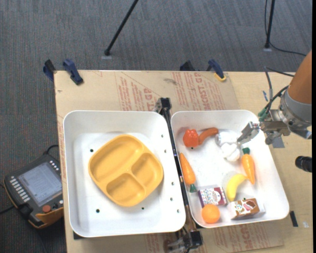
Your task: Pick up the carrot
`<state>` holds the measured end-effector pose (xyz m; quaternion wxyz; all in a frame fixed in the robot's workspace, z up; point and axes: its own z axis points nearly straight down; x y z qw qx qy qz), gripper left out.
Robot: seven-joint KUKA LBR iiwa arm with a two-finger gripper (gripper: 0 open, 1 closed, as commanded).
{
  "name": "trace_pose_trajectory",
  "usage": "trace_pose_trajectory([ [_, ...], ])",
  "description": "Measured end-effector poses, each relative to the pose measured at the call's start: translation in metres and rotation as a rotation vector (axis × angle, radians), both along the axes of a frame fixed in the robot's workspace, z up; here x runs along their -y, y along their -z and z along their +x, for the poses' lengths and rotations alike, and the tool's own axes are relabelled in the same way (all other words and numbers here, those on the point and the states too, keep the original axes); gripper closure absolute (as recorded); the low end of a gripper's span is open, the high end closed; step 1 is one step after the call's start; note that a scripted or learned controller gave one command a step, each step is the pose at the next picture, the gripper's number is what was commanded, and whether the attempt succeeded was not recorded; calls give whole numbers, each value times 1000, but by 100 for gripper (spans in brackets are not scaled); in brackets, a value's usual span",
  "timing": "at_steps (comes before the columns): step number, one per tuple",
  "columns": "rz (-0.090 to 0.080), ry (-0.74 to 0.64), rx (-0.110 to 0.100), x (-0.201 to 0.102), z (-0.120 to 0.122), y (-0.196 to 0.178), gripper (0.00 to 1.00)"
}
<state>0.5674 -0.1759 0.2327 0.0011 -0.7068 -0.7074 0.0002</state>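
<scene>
Two carrot-like pieces lie in the right bin (280,194). One orange carrot (248,167) with a green top sits near the right wall, its top pointing up the view. A longer orange carrot (187,168) with a green end lies along the bin's left wall. My gripper (261,137) hangs over the upper right part of this bin, just above the right-hand carrot's green top, and is open with nothing between its fingers. One grey finger (247,133) reaches toward a white object (229,144).
The right bin also holds a red pepper (190,138), a sausage (208,134), a banana (235,185), an orange (211,213) and two small cartons (212,196) (247,208). A yellow divided plate (126,170) lies in the left bin (73,141). A pendant (36,190) sits at the bench's left.
</scene>
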Motion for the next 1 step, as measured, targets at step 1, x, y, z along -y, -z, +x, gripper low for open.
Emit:
trace_pose_trajectory([
  [1,7,-3,-2,33,0,146,0],
])
